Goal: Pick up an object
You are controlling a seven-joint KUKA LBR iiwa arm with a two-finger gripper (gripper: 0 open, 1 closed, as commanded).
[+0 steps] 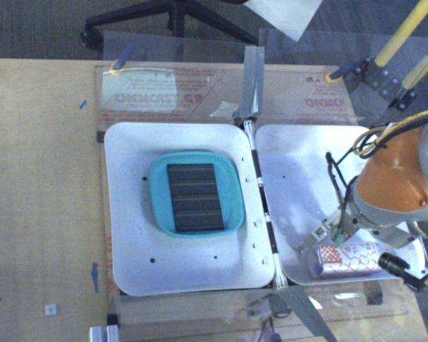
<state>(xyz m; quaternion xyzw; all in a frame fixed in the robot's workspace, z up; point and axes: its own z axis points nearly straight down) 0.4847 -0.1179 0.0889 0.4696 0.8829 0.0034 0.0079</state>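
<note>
Camera view is showing the tool [333, 235], grip state unclear, hovering touching-close above the white red-patterned box [348, 258], lying lengthwise left-right just below it.

Two white bins [128, 262] are seen side by side, one teal dish [160, 191] and one patterned box [353, 256]

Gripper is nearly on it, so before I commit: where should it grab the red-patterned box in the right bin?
Grip the box across its short width, coming straight down. It lies flat, long side along the right bin's front wall, so only the narrow span likely fits between fingers. The gripper sits at its left end; shifting toward the middle looks safer.
</note>
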